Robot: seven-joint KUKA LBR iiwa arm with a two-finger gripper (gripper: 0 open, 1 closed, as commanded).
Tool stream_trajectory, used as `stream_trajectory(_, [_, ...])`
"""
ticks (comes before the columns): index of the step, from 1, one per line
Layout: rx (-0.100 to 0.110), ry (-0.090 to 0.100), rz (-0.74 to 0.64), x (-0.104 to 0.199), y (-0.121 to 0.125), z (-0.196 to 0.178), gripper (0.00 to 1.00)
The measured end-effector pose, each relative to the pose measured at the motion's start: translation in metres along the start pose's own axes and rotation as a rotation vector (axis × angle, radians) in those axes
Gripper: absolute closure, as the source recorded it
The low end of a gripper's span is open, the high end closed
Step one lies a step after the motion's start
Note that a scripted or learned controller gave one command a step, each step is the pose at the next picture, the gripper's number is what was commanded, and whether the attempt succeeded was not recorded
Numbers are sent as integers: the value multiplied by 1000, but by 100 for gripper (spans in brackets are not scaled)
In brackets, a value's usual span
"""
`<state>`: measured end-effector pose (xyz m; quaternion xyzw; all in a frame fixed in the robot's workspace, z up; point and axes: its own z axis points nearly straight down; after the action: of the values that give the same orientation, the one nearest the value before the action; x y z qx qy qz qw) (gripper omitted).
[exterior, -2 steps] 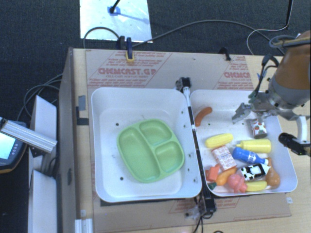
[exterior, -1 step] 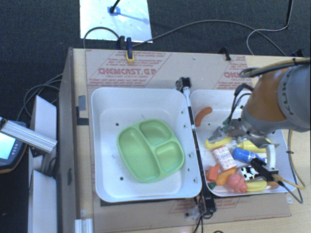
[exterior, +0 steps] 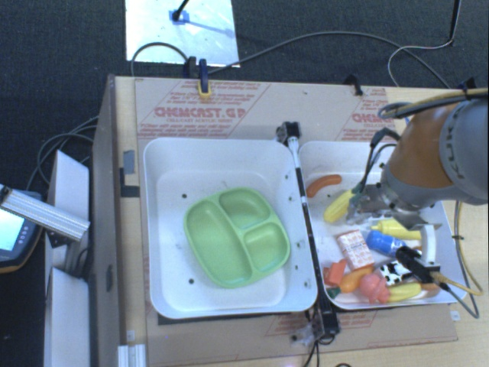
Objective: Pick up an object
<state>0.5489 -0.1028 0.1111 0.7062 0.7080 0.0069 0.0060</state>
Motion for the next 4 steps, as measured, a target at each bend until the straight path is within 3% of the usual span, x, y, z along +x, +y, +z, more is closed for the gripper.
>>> stream_trajectory(1, [1, 0, 0, 0, 0, 0, 0])
stream_trajectory(2, [-2, 0, -1, 0, 1, -10, 100])
stream_trajectory(3, [-1, 0, -1, 0, 1, -10, 0])
stream_trajectory(4, [18, -1, 0, 10, 3, 27, 0])
